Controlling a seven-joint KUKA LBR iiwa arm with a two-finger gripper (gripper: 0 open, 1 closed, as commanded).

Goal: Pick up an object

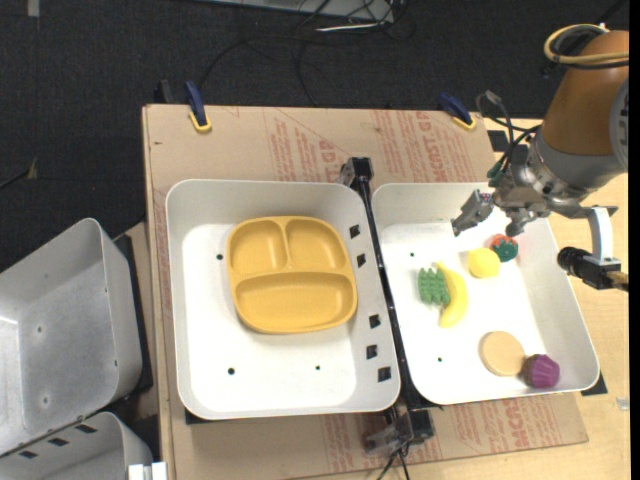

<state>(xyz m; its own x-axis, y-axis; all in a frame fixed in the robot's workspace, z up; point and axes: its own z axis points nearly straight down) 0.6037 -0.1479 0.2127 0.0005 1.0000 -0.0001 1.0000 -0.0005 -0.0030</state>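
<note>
The hand (492,220), fingers spread, hovers in the right bin (570,313) near the lemon (483,263), apparently gripping nothing.

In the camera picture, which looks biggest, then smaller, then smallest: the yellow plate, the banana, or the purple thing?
1. Yellow divided plate, by far the biggest.
2. Banana.
3. Purple thing, smallest.
All lie at a similar depth in the bins, so the order looks safe.

Yellow divided plate (292,274) in left bin (200,298). Grey tub (60,318) beside bench, left. Blue clamps (198,108) at bench's far edge. Cables (350,13) on dark floor.
</note>
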